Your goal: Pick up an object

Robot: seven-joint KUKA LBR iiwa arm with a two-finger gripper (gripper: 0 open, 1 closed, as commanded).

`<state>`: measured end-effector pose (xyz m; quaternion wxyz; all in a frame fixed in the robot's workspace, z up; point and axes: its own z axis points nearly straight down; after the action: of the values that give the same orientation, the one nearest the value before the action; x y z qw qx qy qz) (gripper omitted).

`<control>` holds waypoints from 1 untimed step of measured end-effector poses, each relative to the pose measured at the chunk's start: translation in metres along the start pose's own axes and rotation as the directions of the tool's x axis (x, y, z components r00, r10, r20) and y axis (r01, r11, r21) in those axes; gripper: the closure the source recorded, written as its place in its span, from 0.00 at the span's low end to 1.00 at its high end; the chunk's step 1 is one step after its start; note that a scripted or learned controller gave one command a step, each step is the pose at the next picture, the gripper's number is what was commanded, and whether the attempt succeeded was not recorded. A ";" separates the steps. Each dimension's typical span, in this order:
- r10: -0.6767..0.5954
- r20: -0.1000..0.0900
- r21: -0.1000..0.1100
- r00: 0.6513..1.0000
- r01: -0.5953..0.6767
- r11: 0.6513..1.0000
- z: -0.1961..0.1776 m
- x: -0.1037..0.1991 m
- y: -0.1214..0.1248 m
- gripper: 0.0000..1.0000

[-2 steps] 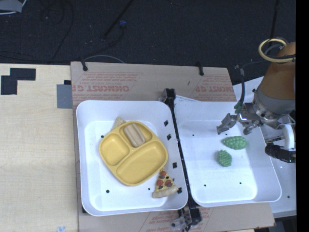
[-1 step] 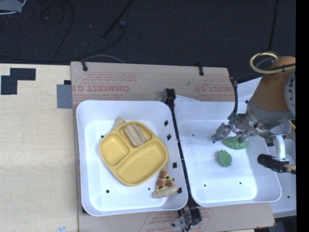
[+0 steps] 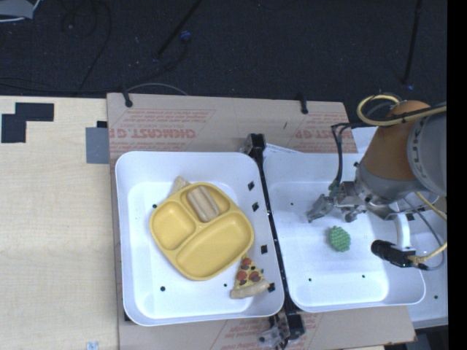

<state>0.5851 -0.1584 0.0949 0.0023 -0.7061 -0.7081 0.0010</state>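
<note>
A small green knobbly object [image 3: 338,238] lies on the floor of the right bin [image 3: 306,283]. My gripper [image 3: 319,210] hangs over that bin, up and to the left of the green object and apart from it. Nothing shows between its fingers. In the left bin [image 3: 139,268] a yellow divided plate [image 3: 201,230] holds a tan hot-dog-like piece [image 3: 202,202] in its upper compartment. A toy pizza slice [image 3: 249,278] lies just below the plate's lower right rim.
The grey arm with its orange band [image 3: 398,148] reaches in from the right, with cables looping around it. A black divider [image 3: 264,210] runs between the two bins. Cardboard lies under the bins, and a pale wooden bench top [image 3: 51,224] spreads to the left.
</note>
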 end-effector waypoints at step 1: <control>0.003 0.001 0.000 1.000 -0.003 1.000 -0.012 -0.001 0.000 1.00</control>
<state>0.5847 -0.1595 0.1068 0.0022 -0.7070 -0.7072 0.0013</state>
